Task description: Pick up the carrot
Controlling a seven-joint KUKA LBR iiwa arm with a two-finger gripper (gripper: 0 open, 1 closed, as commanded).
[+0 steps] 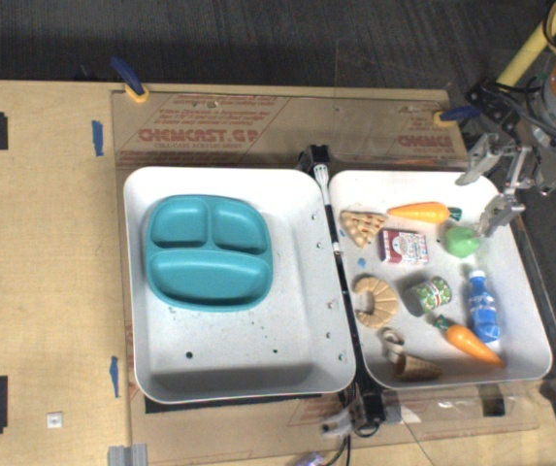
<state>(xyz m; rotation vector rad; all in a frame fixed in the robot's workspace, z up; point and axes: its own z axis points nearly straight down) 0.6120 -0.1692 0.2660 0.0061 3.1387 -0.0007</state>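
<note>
While the gripper [491, 190] hangs over the far right corner of the right bin [533, 289] with its fingers spread and nothing between them, one carrot [419, 213] lies just to its left near the far wall, and a second carrot [470, 341] lies at the bin's near right.

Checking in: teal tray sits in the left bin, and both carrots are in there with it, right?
Not quite. In the camera view the tray is in the left bin, but both carrots, upper and lower, lie in the right bin.
</note>
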